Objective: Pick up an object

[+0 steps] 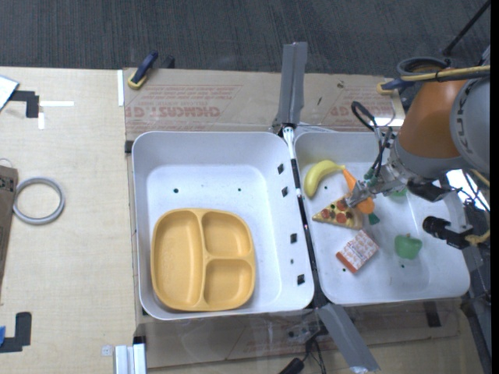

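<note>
While the arm (pixel 437 119) reaches in from the right, you can see its gripper (pixel 366 195) low over the right bin (pixel 390 287), down among the toys in the far left part of that bin. Whether its jaws are spread or closed, you cannot tell: the wrist hides them. You also cannot tell whether anything sits between them.

Look at what lies around the tip. A banana (pixel 320 175) curves just to its left, toward the far side. A carrot (pixel 350 181) lies between the banana and the tip, slanting toward the gripper. A pizza slice (pixel 340 214) sits just on the near side, its wide end close under the tip; you cannot tell whether they touch. Something orange (pixel 365 206) shows right beside the tip, too small to name.

Nearer to you, a red-and-white packet (pixel 357 251) lies tilted in the middle of the bin. A green toy (pixel 407 246) rests to its right, apart from the packet.

Your left bin (pixel 207 158) holds a yellow divided plate (pixel 204 259) in its near left part. On the bench to the far left lies a tape roll (pixel 37 200).
</note>
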You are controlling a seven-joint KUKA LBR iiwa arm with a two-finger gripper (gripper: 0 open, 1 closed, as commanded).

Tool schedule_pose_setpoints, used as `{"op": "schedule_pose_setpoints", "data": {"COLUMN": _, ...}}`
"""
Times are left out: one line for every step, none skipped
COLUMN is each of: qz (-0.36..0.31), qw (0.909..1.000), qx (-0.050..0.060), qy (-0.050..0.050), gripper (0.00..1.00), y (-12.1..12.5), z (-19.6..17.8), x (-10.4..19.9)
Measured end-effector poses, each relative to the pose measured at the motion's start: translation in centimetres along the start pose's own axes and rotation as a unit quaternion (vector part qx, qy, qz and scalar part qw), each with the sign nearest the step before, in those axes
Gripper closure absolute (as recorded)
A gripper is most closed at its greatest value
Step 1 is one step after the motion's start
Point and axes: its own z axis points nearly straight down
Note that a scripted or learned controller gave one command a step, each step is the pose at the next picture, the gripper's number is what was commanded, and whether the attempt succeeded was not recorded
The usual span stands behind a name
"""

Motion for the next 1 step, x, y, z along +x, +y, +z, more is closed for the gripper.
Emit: {"op": "schedule_pose_setpoints", "data": {"qz": -0.017, "qw": 0.9999, "qx": 0.003, "qy": 0.000, "gripper": 1.00, "y": 5.90, "z": -9.57, "x": -1.03}}
